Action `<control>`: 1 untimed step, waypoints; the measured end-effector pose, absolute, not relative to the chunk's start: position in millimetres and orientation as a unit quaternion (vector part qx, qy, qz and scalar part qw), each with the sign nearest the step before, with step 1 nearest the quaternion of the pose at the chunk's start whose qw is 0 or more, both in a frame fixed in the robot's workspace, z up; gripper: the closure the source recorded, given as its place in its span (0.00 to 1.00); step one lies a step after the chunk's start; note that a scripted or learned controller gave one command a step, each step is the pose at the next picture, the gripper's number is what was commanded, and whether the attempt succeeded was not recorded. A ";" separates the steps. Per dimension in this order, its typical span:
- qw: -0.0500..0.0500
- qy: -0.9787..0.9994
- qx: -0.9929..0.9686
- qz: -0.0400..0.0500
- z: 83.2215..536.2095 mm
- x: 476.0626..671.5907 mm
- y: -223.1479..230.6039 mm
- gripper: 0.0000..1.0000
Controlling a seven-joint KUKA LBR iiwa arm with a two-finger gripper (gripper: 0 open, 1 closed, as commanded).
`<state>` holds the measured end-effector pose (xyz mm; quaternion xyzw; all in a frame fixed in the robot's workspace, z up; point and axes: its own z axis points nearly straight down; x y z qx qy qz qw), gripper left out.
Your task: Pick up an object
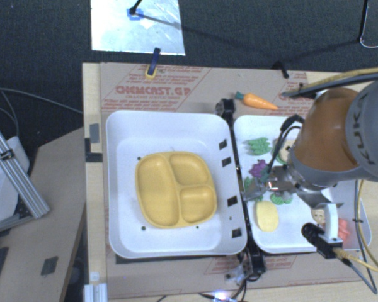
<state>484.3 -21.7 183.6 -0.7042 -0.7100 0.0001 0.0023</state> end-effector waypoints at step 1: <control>-0.001 -0.708 -0.706 -0.002 195.0 487.9 -24.7 1.00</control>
